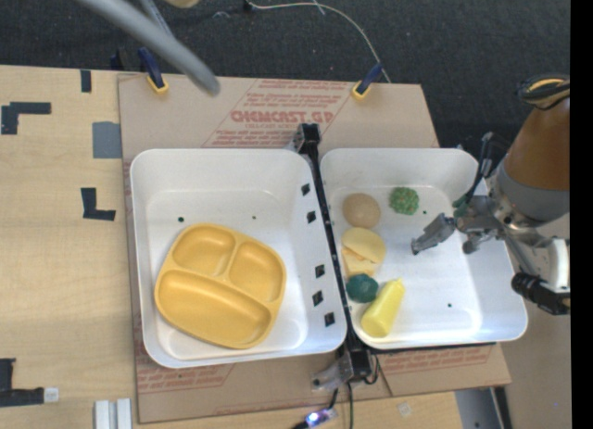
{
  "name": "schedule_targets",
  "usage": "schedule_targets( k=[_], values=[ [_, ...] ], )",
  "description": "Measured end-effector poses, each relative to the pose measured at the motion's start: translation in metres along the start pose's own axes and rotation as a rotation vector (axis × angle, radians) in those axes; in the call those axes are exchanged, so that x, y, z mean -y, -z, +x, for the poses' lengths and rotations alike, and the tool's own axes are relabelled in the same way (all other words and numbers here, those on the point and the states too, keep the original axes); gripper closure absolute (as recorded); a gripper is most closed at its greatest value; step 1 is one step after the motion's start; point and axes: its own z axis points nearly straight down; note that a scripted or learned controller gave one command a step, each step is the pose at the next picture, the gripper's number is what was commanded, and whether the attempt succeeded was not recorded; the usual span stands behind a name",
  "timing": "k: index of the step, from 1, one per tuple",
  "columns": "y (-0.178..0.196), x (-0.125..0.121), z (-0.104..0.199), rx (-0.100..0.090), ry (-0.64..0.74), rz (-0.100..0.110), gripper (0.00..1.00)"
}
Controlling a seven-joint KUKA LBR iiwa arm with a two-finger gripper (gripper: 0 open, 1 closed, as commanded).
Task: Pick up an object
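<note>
1. The right bin (pixel 482 321) holds every loose object, all crowded along its 9 o'clock side next to the black divider (pixel 318 233) between the two bins. Its floor from the centre out to the 3 o'clock wall is bare white.
2. The gripper (pixel 428 238) hangs over that bare stretch, just right of the bin's centre, its fingers pointing toward 9 o'clock. The grey arm (pixel 537 177) enters across the 3 o'clock rim. Nothing sits between the fingers; whether they are spread or closed cannot be told from this angle.
3. Nearest the gripper, at about its 11 o'clock, lies a green broccoli-like piece (pixel 403 199), apart from the fingertips.
4. At the gripper's 9 o'clock is a column of objects: a tan round piece (pixel 360 208) at the top, a pale yellow sliced piece (pixel 362 249) just below it, then a dark green ball (pixel 361 286).
5. A yellow corn-shaped piece (pixel 382 308) lies tilted just beside the dark green ball, at the gripper's 7 o'clock, near the bin's 6 o'clock rim.
6. The left bin (pixel 148 186) contains a yellow divided plate (pixel 220 284) toward its 6 o'clock side; the floor at 12 o'clock is open.
7. Both bins rest on a cardboard sheet (pixel 269 107) clamped at its far edge.
</note>
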Motion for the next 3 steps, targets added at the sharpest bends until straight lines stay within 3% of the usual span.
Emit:
schedule_targets(
  k=[1,3],
  values=[
    [0.006,-0.003,0.0,0.003,0.004,-0.012,0.0],
    [-0.083,-0.006,-0.003,0.003,0.003,-0.009,0.0]
  ],
)
